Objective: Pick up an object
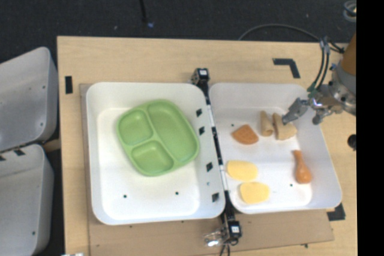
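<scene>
- Nearest the camera, two pale yellow pieces (242, 170) (255, 192) are seen close to the front rim of the right bin (264, 208), just beside the centre divider, with little room left on that side.
- An orange drumstick-shaped piece (302, 168) is found alone toward the right wall, bare white floor all round it.
- In the left bin (96, 147), a green divided plate (158, 136) is set tilted in the middle, open floor kept along every rim.
- Mid-bin, an orange-brown lump (245, 134) and two tan pieces (266, 123) (284, 129) are clustered together.
- The gripper (302, 110) is seen right over the tan pieces near the far right corner; the fingers appear spread apart, nothing seen between them.
- The arm is cut off at the right.
</scene>
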Available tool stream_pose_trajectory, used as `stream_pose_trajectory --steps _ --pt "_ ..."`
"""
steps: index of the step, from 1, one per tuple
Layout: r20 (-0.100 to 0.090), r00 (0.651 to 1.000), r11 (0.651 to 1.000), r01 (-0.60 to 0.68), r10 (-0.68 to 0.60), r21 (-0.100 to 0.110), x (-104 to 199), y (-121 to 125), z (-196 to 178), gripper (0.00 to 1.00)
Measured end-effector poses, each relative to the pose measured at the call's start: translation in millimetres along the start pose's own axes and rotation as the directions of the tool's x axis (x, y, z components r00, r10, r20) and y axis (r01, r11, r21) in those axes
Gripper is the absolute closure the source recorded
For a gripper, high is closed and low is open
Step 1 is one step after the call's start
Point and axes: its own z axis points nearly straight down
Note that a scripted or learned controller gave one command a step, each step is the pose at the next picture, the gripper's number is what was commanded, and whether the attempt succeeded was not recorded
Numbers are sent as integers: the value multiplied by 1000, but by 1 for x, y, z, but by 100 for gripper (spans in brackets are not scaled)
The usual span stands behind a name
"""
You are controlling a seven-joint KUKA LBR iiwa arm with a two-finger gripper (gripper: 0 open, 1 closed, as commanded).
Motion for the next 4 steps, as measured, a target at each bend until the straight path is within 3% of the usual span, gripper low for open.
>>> stream_pose_trajectory --steps 2,3,4 --pt "0 1000 1000 3 -3 -2 12 8 112 0" --pt "1 1000 1000 2 -2 -8 11 9 98 100" --pt "1 1000 1000 4 -4 -10 13 20 40 100"
